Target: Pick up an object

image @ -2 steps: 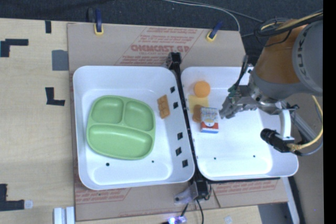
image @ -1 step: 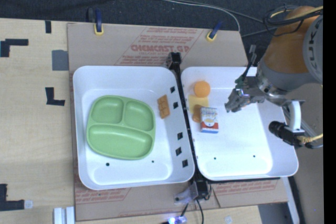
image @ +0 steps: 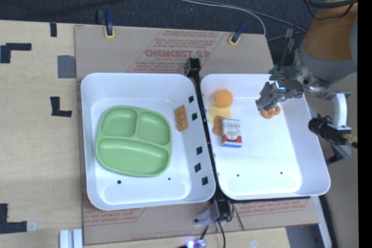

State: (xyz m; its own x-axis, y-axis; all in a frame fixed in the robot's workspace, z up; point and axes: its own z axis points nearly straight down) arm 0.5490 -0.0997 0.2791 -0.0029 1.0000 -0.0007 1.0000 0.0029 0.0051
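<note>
My gripper [image: 268, 103] hangs over the far right part of the right bin [image: 273, 180], directly above a small orange piece [image: 269, 113] that peeks out beneath it. To its left lie an orange ball [image: 224, 97] on a yellow piece [image: 218, 112], a brown block [image: 218, 125] and a small white carton with a red and blue label [image: 232, 133]. In the left bin [image: 139, 197] rest a green divided plate [image: 134, 140] and a small brown waffle-like piece [image: 181, 118].
Both bins stand on a cardboard sheet [image: 174, 49] clamped at the back. A black divider strip [image: 200, 125] runs between the bins. The near half of the right bin is bare white floor. Cables cross the dark surface behind.
</note>
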